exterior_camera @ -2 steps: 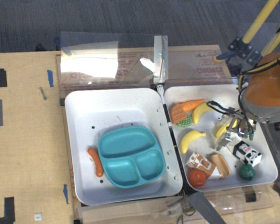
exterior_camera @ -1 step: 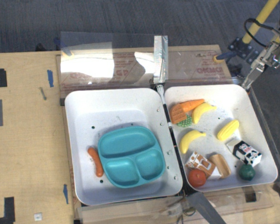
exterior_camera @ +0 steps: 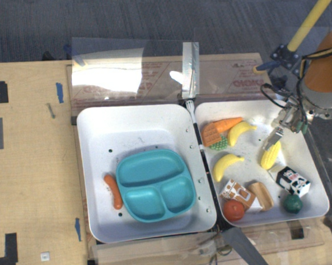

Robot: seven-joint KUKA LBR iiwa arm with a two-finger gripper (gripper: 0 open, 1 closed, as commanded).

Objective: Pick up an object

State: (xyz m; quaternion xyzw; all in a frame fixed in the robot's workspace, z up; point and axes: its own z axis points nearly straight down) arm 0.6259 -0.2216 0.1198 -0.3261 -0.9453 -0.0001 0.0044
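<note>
Fig.: bench w/ two white bins side by side, seen from above at a slant. In the left bin [exterior_camera: 93, 128] we see a teal tray [exterior_camera: 155, 184] w/ three compartments, and a sausage [exterior_camera: 113, 191] lying just beside its left edge. The right bin [exterior_camera: 319, 201] holds the toys: a carrot [exterior_camera: 224, 124] and waffle [exterior_camera: 211, 135] at top left, a banana [exterior_camera: 240, 132] just right of them, a 2nd banana [exterior_camera: 227, 164] near the centre, a corn cob [exterior_camera: 270, 154] to the right, a small house-like block [exterior_camera: 237, 192], a bread piece [exterior_camera: 262, 195], a tomato [exterior_camera: 233, 210], a black-and-white cow [exterior_camera: 293, 181] and a green ball [exterior_camera: 292, 204] along the front. The arm enters from the right; its gripper [exterior_camera: 278, 132] sits over the right bin, tips just above the upper end of the corn cob, approx. touching it. We cannot tell the finger spacing, and we see nothing held between them.
</note>
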